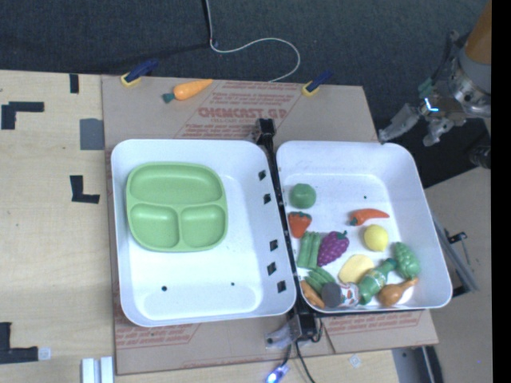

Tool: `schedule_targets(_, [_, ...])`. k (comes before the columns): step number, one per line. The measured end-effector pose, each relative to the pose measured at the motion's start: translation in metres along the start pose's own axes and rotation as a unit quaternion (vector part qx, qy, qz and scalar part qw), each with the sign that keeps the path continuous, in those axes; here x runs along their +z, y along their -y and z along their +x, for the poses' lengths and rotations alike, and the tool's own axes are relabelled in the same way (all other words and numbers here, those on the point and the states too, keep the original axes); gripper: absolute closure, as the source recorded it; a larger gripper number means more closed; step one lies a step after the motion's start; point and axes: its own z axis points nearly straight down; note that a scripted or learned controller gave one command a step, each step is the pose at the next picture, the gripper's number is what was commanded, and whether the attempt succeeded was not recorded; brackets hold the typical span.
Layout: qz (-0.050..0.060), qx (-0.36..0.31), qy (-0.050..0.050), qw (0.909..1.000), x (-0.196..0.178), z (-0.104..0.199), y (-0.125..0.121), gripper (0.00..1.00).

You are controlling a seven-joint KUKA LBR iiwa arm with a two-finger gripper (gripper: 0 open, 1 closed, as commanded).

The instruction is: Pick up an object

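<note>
- Gripper (415,122) hanging off the right bin's (399,159) upper-right corner, outside it, fingers spread with nothing between.
- Toy foods (351,254) heaped in that bin's lower half.
- Green divided plate (176,206) in the left bin (192,302).

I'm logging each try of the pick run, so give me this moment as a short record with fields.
arm: upper right, gripper outside the bins, past the right bin's far corner
left bin: green divided plate
right bin: toy foods, among them green ball, purple grapes, lemon, red pepper
outside bins: toy carrot on the cardboard
held: nothing seen
</note>
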Motion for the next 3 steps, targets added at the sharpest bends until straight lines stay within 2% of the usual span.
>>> schedule_targets(1, [-0.010,-0.003,0.002,0.9999,-0.227,0.067,0.002,0.00])
schedule_targets(2, [-0.002,-0.003,-0.001,1.0000,-0.236,0.131,0.057,0.00])
schedule_targets(3, [-0.001,-0.001,0.001,1.0000,-0.243,0.127,0.055,1.00])
